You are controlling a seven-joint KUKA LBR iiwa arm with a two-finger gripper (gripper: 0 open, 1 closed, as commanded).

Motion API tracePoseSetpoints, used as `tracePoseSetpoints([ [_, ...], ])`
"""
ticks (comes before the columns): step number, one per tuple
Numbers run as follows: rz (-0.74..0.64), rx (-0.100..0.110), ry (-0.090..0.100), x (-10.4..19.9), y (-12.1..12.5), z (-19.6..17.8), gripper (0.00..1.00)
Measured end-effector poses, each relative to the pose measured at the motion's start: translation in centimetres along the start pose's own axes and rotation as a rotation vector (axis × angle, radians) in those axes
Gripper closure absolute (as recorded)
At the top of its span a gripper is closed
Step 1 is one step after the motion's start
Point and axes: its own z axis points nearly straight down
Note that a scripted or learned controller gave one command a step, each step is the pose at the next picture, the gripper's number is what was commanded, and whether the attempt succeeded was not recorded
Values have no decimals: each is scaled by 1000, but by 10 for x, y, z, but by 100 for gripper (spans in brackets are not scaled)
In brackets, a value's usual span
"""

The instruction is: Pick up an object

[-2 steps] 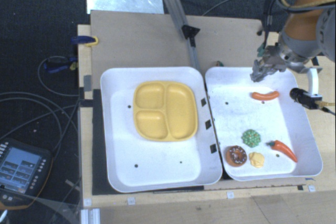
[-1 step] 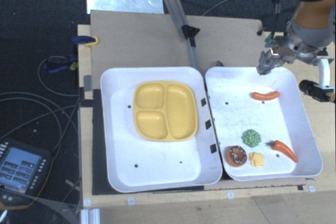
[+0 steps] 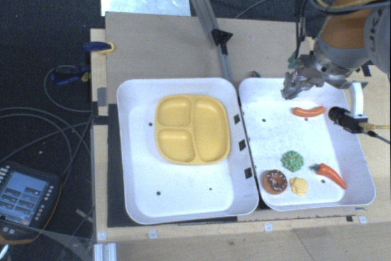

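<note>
In the right bin (image 3: 269, 150) lie several toy foods: an orange sausage (image 3: 308, 110) near the back, a green round piece (image 3: 292, 161), a brown donut (image 3: 275, 181), a small yellow piece (image 3: 299, 186) and an orange carrot (image 3: 330, 174) toward the front. My gripper (image 3: 292, 88) hangs over the back of this bin, just left of and behind the sausage, apart from it. Nothing shows between its fingers.
The left bin (image 3: 137, 186) holds a yellow divided plate (image 3: 192, 129). A black cylindrical part (image 3: 346, 119) juts over the right bin's right edge. A slanted grey pole (image 3: 204, 3) crosses the bench behind the bins.
</note>
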Motion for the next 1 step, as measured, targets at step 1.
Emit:
tracePoseSetpoints([
  [1,-1,0,1,50,-24,12,100],
])
